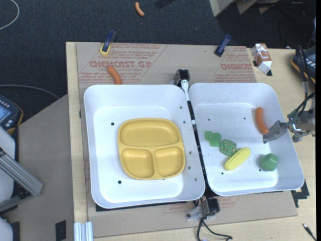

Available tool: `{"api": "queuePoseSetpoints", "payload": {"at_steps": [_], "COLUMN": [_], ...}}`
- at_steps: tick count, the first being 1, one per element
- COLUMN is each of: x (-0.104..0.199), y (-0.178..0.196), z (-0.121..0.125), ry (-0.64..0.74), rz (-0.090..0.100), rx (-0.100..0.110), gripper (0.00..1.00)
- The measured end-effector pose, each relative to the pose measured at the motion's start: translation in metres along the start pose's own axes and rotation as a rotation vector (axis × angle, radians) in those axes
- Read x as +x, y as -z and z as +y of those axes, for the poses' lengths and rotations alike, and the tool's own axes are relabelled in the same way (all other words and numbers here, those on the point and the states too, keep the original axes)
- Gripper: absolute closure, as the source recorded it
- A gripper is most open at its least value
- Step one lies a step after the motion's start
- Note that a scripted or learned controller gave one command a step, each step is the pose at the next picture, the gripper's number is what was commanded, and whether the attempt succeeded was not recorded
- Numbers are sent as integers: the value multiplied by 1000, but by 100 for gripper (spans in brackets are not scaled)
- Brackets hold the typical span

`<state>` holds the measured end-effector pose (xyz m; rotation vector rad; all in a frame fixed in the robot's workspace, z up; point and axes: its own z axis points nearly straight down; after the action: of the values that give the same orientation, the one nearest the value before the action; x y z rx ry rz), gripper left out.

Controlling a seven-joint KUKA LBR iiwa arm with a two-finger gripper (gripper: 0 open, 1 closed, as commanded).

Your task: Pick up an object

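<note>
The right bin (235, 97) holds an orange sausage (260, 119), a yellow corn cob (237, 158), a round green vegetable (269, 161) and two leafy green pieces (213, 138) (228, 146). My gripper (274, 133) reaches in low over the right rim of that bin. It sits just right of the sausage's lower end and above the round green vegetable. Nothing shows as held in it.
A yellow divided plate (150, 148) lies in the left bin (98, 104). Another orange sausage (115, 75) rests on the board behind the bins. A small box (262, 56) stands at the back right. Clamps (107, 43) (222, 45) grip the board's far edge.
</note>
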<state>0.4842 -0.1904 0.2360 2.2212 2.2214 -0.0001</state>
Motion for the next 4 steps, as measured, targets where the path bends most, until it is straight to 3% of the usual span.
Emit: {"api": "queuePoseSetpoints", "payload": {"at_steps": [1, 3, 4], "x": [-6, -7, -7], "y": [-55, -154, -141], "z": [7, -4, -3], "ry": [0, -1, -1], "rz": [3, 3, -1], "rx": [6, 5, -2], "gripper": [0, 0, 100]}}
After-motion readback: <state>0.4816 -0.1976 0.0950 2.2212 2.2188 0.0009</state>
